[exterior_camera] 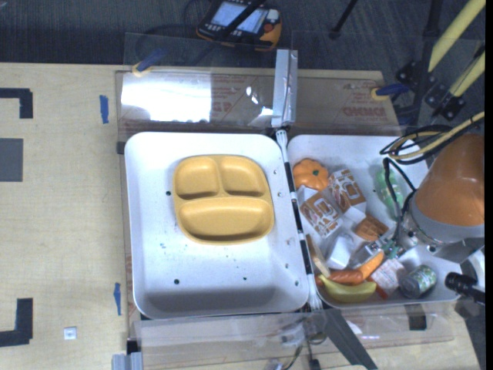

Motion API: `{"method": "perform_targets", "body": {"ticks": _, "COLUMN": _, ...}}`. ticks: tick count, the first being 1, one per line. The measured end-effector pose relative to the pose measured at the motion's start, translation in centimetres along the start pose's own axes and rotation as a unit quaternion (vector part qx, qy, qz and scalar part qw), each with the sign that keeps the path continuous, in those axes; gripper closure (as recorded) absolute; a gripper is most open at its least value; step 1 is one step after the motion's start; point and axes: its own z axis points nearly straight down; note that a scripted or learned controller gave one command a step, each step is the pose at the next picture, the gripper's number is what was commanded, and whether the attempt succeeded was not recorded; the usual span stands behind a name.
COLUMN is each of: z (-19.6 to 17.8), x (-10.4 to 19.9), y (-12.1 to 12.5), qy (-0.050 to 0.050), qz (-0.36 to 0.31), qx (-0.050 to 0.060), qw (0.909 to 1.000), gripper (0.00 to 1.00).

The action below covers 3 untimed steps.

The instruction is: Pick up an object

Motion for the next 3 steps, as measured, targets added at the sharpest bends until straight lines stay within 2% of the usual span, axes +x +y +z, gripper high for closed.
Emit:
{"method": "perform_targets", "body": {"ticks": 1, "z": -1.2, "x": -0.3, "y": 0.4, "qy": -0.005, "qz": 0.002, "qx": -0.007, "qw": 1.0, "gripper": 1.0}}
{"method": "perform_targets", "body": {"ticks": 2, "z": -5.3, "x": -0.4, "y": 2.2, "qy": 0.0, "qz": -0.01, "qx": 0.001, "qw": 0.9999, "gripper": 1.0}}
{"method": "perform_targets", "body": {"ticks": 3, "z": -10.5, "x": 4.1, "y": 6.0, "qy": 0.0, "qz": 0.058, "qx": 0.001, "qw": 0.9983, "gripper": 1.0}}
